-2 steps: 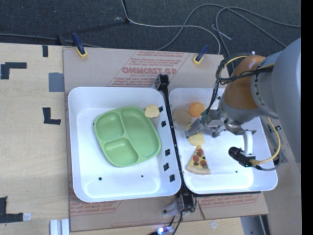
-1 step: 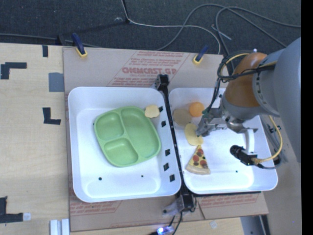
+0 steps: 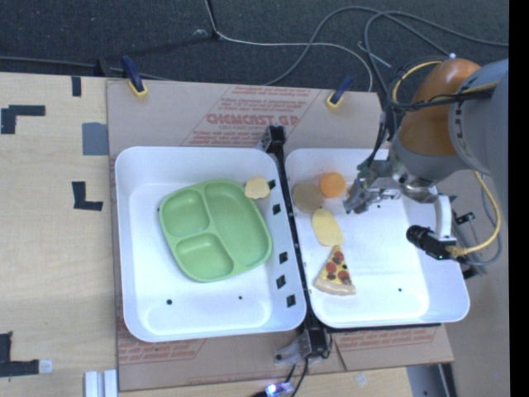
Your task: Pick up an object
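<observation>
Bearing two white bins (image 3: pixel 132 246) — cardboard-topped bench (image 3: pixel 240 114)

Red print runs across the brown cardboard sheet (image 3: pixel 248 114) that lies under the two white bins. Its largest line, just above the bins, seems to read "CHEMCAST GP", though the letters are small and slanted, so the reading is not certain. Smaller red lines above and below it are too blurred to make out. More red print shows on the cardboard's near edge, below the bins, also unreadable.
</observation>
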Robot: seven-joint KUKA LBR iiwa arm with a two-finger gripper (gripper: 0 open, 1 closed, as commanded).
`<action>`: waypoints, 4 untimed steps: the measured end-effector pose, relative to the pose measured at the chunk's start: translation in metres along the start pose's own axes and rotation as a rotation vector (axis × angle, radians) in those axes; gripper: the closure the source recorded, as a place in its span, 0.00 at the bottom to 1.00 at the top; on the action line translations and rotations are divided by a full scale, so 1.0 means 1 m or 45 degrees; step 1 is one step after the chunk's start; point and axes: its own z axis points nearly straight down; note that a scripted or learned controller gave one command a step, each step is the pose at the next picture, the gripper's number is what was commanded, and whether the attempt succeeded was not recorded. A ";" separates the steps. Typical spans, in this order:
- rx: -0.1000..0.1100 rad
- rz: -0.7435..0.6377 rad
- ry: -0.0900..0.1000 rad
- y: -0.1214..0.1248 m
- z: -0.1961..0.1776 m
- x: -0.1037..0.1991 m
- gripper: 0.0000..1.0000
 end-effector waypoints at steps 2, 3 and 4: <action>0.001 0.000 0.000 0.010 -0.095 -0.003 1.00; 0.005 -0.005 0.001 0.008 -0.096 0.049 1.00; 0.005 -0.005 0.001 -0.002 -0.099 0.101 1.00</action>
